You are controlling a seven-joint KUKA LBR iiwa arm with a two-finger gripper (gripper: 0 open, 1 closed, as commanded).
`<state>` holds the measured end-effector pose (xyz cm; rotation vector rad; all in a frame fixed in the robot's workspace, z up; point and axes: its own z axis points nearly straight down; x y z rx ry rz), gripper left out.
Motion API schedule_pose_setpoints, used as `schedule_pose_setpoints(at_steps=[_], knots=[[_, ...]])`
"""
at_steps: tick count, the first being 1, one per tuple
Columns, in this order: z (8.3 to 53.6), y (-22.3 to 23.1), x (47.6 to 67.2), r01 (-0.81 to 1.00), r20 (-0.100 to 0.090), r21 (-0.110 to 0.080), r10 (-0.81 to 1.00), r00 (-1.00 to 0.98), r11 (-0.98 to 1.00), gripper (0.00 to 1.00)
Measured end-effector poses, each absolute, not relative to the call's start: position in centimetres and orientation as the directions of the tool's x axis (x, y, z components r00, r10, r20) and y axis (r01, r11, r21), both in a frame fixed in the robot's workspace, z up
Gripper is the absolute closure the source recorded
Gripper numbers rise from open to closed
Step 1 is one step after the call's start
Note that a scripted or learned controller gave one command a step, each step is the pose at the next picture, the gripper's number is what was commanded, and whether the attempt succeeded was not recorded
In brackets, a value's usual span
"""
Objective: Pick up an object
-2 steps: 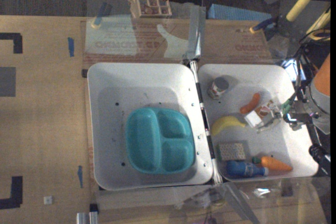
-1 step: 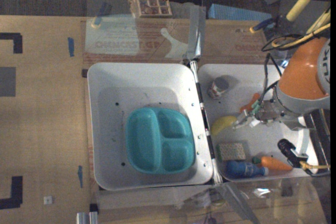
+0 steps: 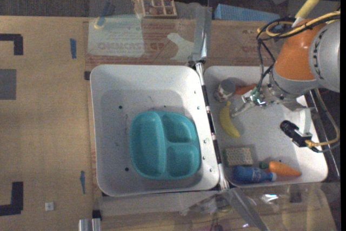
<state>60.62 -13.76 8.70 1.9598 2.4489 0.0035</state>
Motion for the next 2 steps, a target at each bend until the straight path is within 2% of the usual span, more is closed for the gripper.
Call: schedule_pose_setpoints(at_steps=[1,2], knots=[[9.1,-18.4,54.4,0.989,0.000,0.000,0.989,-0.146,0.146,0.00],[8.6,-17.8,62.1,0.992,-0.001,0.003,0.992,-0.127,0.127,0.00]])
